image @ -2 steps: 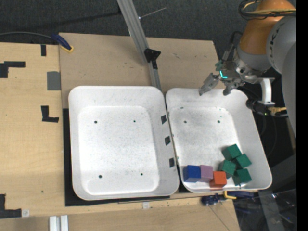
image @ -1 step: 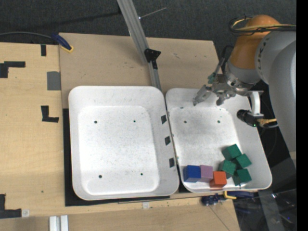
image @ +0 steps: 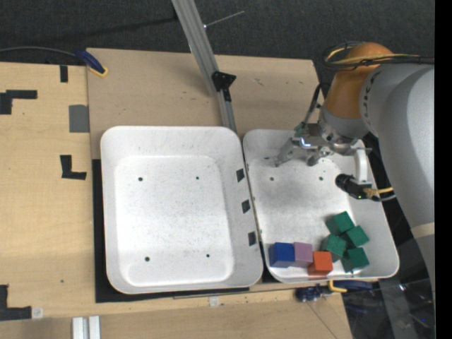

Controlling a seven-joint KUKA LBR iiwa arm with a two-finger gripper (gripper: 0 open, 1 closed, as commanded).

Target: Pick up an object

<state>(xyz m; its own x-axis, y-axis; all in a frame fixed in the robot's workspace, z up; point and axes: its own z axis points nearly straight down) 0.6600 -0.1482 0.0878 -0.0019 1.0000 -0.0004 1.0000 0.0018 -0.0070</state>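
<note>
The grey arm's two-finger tool (image: 299,152) hangs over the upper part of the right-hand shallow white bin (image: 282,189), its fingers spread apart and holding nothing. Small foam blocks cluster in that bin's lower right corner: a blue cube (image: 282,253), a lilac cube (image: 303,252), an orange cube (image: 322,261) and several green blocks (image: 345,239). The left white bin (image: 113,154) sits on the wooden table (image: 42,189).
</note>
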